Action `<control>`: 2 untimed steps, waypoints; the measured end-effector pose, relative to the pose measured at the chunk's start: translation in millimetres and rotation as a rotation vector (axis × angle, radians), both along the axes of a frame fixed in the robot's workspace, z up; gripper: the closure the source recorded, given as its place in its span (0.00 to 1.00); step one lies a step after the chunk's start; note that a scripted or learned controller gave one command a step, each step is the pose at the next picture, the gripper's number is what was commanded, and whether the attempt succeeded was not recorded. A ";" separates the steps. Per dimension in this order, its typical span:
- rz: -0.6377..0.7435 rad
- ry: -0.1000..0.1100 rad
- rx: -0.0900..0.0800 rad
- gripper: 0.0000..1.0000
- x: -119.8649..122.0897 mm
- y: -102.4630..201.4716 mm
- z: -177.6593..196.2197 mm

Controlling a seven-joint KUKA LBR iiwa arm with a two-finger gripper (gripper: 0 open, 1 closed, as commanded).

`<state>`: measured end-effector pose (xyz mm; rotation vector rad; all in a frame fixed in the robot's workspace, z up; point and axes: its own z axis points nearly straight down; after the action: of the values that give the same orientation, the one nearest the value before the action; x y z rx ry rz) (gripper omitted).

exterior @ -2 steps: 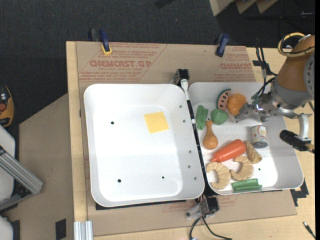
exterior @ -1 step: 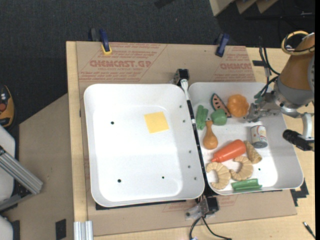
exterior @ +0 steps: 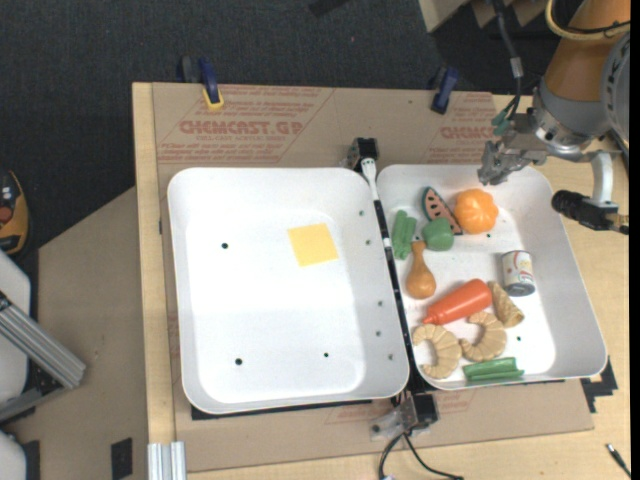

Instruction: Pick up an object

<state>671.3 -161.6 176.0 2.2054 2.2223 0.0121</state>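
camera view: "chemcast" print on brown board (exterior: 240,126) behind bins

blue clamps (exterior: 210,76) | cardboard sheet (exterior: 150,268) | aluminium rail (exterior: 40,348) | dark carpet (exterior: 80,28)

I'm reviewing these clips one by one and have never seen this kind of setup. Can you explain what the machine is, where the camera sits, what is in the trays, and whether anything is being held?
It is a single robot arm, grey with an orange section, reaching in from the right. One fixed camera looks down at a slant on two shallow white trays. Its gripper hovers over the far edge of the right bin, with nothing visibly held. That bin holds toy food: an orange, a watermelon slice, a carrot, a small can, croissants and green pieces. The left bin holds a yellow square.
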 end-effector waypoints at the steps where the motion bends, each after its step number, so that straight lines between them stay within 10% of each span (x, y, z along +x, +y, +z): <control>1: -0.005 -0.009 -0.005 1.00 -4.3 -5.1 299.5; 2: -0.010 0.030 0.006 1.00 -35.0 -16.6 98.6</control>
<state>636.4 -178.2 274.6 2.2354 2.2291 -0.0146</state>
